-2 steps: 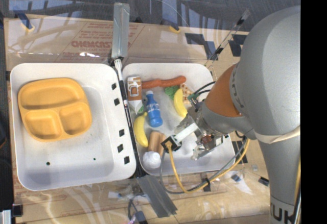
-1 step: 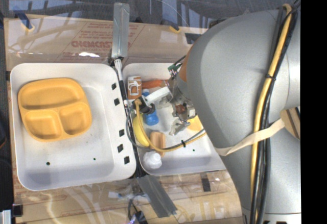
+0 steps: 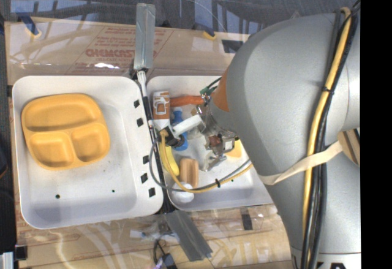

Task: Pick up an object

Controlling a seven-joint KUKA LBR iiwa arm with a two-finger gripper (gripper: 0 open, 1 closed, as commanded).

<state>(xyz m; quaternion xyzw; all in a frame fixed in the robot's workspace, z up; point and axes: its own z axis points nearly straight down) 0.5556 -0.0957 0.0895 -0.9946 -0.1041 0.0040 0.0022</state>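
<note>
Meanwhile, nearest the camera, the front rim of the right bin [image 3: 211,199] edges a crowded heap: a white cup [image 3: 182,195], a tan block [image 3: 188,170] and a yellow banana [image 3: 169,160] lie touching one another against the divider, with a blue piece [image 3: 177,119] and a brown box [image 3: 161,104] farther back. The gripper [image 3: 215,146] hangs low over the heap's middle, just beside the block; whether it is spread or closed cannot be told, and nothing shows between its tips. The block looks the likeliest pick: probably light, stiff and not fragile, best pinched across its narrow sides, while the curved banana may roll or slip. Room is tight, with the divider wall close on one side and a looping yellow cable [image 3: 208,185] draped across the bin. Beyond the divider, the left bin [image 3: 73,200] holds a yellow tray [image 3: 65,129], with bare floor around it.
</note>
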